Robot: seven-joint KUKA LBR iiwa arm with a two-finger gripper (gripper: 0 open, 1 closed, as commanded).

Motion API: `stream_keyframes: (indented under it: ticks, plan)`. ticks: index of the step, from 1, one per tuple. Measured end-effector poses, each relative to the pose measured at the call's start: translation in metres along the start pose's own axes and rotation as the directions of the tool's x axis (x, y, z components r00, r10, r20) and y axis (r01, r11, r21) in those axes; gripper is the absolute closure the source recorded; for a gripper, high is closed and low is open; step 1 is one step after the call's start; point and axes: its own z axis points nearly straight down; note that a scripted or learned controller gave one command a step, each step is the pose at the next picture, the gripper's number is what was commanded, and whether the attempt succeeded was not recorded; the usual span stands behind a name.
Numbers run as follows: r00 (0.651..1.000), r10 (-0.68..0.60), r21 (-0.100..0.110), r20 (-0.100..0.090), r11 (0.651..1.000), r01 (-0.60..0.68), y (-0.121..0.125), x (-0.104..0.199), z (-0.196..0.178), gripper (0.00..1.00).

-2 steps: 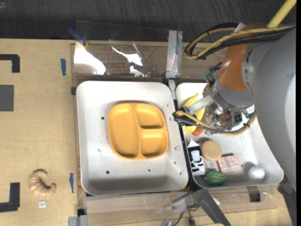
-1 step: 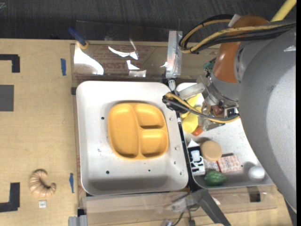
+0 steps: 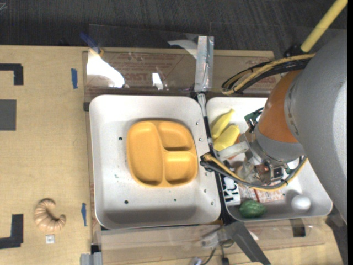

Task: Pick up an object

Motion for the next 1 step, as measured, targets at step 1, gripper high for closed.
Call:
stream_keyframes:
  ticks: [1]
  plan:
    - [0.897, -0.442, -0.006, -0.007, 0.897, 0.441, -0.0264, 0.0098, -0.0688, 1.0]
